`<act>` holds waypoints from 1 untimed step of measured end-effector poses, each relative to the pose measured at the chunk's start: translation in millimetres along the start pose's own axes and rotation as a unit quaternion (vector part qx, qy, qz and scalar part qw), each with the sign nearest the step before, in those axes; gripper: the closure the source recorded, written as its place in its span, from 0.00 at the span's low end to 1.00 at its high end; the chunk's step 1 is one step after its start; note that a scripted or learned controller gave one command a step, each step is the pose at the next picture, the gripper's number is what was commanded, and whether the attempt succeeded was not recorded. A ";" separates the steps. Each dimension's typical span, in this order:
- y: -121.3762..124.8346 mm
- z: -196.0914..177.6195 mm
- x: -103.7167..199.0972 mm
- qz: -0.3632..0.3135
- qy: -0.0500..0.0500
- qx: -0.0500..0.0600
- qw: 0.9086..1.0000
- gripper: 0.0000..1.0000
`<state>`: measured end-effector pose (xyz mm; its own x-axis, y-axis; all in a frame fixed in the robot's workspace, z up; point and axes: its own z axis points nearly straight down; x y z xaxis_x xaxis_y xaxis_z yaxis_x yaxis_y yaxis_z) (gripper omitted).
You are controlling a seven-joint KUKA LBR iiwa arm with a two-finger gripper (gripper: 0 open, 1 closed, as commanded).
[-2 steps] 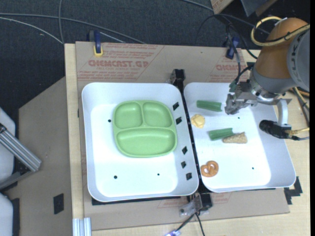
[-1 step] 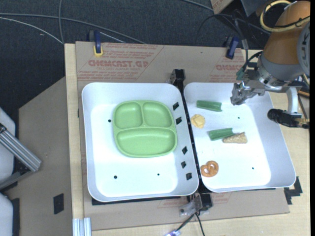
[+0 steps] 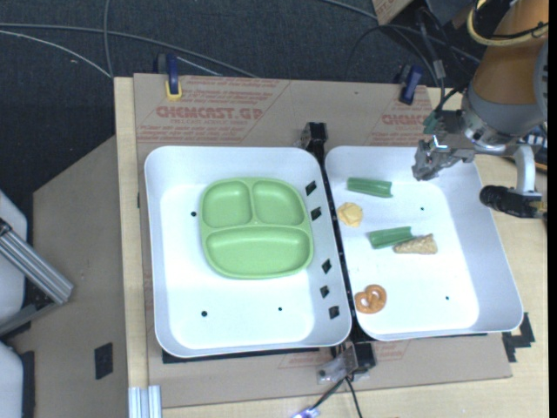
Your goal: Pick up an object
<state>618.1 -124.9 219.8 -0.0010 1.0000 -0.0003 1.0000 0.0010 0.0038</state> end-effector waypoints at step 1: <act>-21.6 7.1 49.1 -0.002 0.002 0.004 1.000 1.00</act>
<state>596.5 -75.9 212.6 -0.0045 1.0000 0.0034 1.0000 0.0045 -0.0036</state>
